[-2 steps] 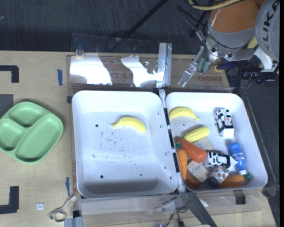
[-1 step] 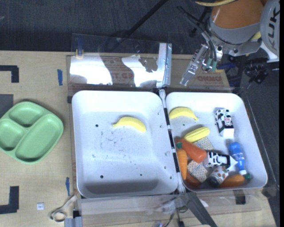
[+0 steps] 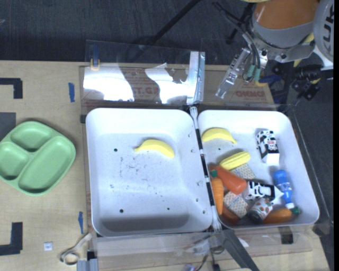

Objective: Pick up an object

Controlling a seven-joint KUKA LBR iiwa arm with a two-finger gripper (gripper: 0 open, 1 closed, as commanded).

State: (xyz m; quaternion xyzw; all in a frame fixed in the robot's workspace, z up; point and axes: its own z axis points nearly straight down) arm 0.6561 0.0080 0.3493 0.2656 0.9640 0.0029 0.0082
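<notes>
My gripper [image 3: 239,71] hangs above the back edge of the right bin [image 3: 296,137], slender pale fingers [image 3: 231,78] angled down and left, touching nothing and holding nothing — whether they stand apart or together I cannot tell from here. Above them sits my grey wrist with its orange band [image 3: 283,13]. The left bin [image 3: 100,132] is smooth white plastic, scuffed with dark specks, and carries one curved yellow banana [image 3: 155,147]. The right bin is crowded: a second banana [image 3: 217,136] at its rear left, a ridged yellow corn cob [image 3: 235,160], a glossy orange carrot [image 3: 230,179], a black-and-white cow-patterned carton [image 3: 267,144], and a blue bottle [image 3: 282,185]. A soft green divided plate [image 3: 34,157] lies well apart on the left.
</notes>
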